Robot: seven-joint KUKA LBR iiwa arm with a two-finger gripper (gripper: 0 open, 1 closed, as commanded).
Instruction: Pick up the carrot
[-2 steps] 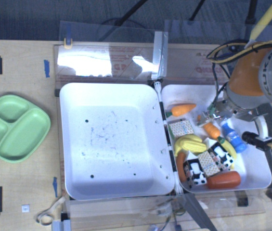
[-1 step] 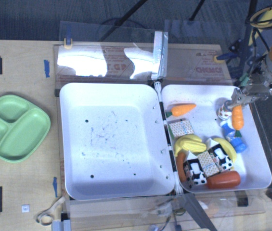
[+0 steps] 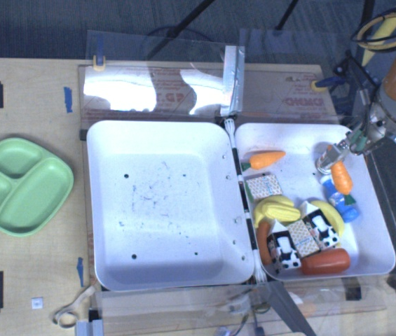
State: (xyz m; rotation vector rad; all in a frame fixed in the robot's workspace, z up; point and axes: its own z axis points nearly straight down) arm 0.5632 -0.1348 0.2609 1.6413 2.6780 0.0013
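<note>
My claw (image 3: pixel 332 154) hangs over the far right part of the right bin (image 3: pixel 383 254), and from this slanted view I cannot tell whether it grips anything. Just below it, touching or nearly so, an orange carrot-shaped piece (image 3: pixel 341 177) lies on end, with a small blue toy (image 3: pixel 343 205) just beyond that toward the near rim. The carrot (image 3: pixel 266 159) with its pale tip lies well to my claw's left, near the wall (image 3: pixel 234 161) between the two bins, lying flat and pointing across the bin. Down and to the left of my claw sit a patterned square block (image 3: pixel 263 186), a banana (image 3: pixel 277 208), a black-and-white cow toy (image 3: pixel 301 240) and a red sausage-like piece (image 3: pixel 325 260), all crowded toward the near edge. Farther left, past the divider, is the left bin (image 3: pixel 113 142), and well beyond it a green divided plate (image 3: pixel 21 185) rests on the counter (image 3: pixel 22 82).
</note>
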